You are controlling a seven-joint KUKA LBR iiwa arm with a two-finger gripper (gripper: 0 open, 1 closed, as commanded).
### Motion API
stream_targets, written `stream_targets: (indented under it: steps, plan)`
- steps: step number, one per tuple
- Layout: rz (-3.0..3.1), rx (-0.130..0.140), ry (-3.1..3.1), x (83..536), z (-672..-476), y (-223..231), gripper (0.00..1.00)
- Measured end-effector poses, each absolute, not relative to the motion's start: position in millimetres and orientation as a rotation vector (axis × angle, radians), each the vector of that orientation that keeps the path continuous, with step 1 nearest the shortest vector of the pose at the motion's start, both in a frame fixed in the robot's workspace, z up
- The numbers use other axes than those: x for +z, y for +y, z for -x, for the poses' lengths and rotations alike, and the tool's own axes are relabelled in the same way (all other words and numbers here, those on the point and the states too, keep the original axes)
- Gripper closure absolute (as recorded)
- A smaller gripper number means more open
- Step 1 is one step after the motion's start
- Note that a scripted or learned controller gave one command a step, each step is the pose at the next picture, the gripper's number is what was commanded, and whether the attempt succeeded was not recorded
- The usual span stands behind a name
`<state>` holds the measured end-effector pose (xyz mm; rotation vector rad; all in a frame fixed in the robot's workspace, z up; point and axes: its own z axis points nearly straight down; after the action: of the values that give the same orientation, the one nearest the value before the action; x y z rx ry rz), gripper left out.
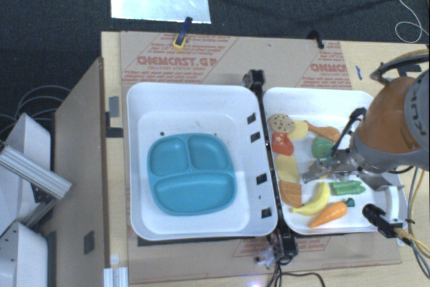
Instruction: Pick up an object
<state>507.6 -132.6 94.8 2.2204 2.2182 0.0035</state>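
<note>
Right bin (316, 95) holds the toy food: cookie (280, 122), red piece (282, 143), yellow slab (287, 169), banana (316, 199), carrot (328, 214), green pieces (322, 147) and (348, 187). Left bin (195, 94) holds 1 blue divided tray (191, 173). Arm reaches in from the right, gripper (316, 171) low over the middle of the right bin, just above the banana and beside the yellow slab.

Cannot tell how the tool's tips stand; nothing visibly held.

Judgement: items crowd together, so 1 target is best, probably the banana. Centre over its middle, straddle its narrow width, descend straight, close firmly, then lift vertically to avoid dragging the carrot touching its lower side.
</note>
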Motion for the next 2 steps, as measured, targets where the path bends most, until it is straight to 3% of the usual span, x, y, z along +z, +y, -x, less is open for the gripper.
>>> stream_targets:
  steps: [1,2]
  plan:
    - [-2.222,0.000,2.222,84,-486.1,-134,0.00]
    - [-2.217,0.005,2.218,96,-488.5,-135,1.00]
